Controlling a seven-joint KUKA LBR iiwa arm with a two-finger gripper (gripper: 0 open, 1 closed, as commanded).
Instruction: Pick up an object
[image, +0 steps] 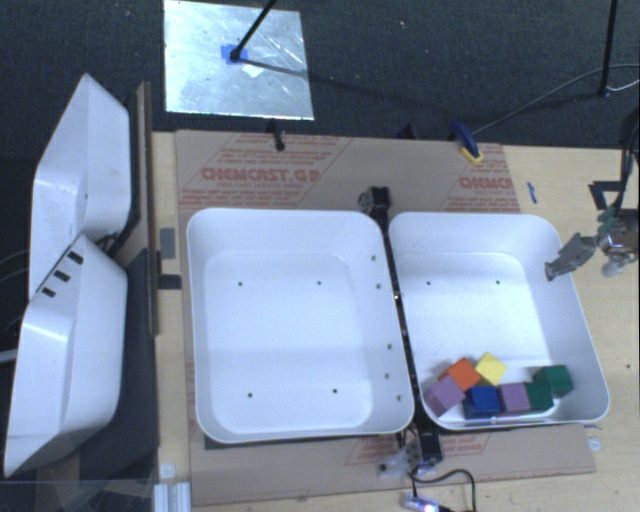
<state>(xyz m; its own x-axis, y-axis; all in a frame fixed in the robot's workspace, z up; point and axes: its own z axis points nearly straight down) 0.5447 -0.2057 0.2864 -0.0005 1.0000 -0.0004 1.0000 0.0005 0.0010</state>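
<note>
Gripper: the gripper (572, 255) hangs at the right edge of the bench, over the upper right rim of the right bin (470, 232); whether it is apart or together cannot be told at this size; nothing shows between its tips

Blocks: a cluster lies in the right bin's near right corner, well apart from the gripper and nearer the camera; an orange block (462, 374) and a yellow block (490, 368) sit at the back of the group, touching; a light purple block (445, 395) lies at the left end; a blue block (484, 400), a second purple block (515, 397) and a green block (551, 381) run along the near wall toward the right corner

Relation: the blocks lie below and left of the gripper in the view, across the bare floor of the bin

Left bin: the left bin (290, 225) stands beside the right one, their rims touching along the middle of the bench

Bench: brown printed cardboard (260, 170) lies under both bins
</note>
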